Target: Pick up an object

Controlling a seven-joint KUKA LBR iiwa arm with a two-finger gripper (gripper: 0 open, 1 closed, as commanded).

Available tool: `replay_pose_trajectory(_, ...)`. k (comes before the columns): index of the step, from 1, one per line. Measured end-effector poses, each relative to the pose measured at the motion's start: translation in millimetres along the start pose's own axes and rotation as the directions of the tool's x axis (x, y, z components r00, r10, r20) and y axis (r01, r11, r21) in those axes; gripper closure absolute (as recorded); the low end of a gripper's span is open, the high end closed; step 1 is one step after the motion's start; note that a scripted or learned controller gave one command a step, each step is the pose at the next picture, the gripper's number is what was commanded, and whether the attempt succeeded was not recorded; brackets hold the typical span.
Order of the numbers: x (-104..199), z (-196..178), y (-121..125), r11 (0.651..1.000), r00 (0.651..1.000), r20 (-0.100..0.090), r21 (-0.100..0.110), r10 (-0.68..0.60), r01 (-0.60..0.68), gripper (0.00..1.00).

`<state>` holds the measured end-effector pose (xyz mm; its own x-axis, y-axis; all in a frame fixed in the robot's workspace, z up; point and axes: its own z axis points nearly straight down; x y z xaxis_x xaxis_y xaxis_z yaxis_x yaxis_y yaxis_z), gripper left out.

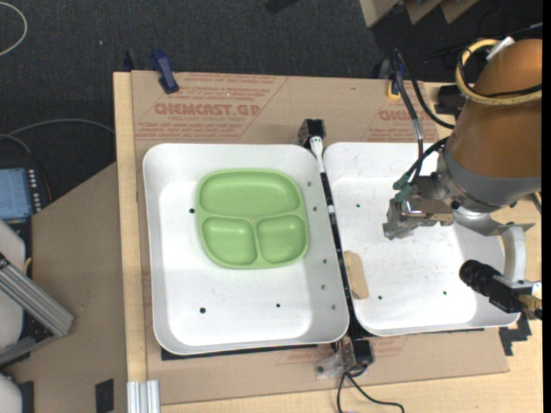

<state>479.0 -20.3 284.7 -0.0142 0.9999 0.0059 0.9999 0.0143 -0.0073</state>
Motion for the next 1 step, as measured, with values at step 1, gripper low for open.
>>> replay_pose_trajectory(1,42.8,-124.2,1.4,1.000,1.000,0.003,-0.024,0.007,-0.006,1.00)
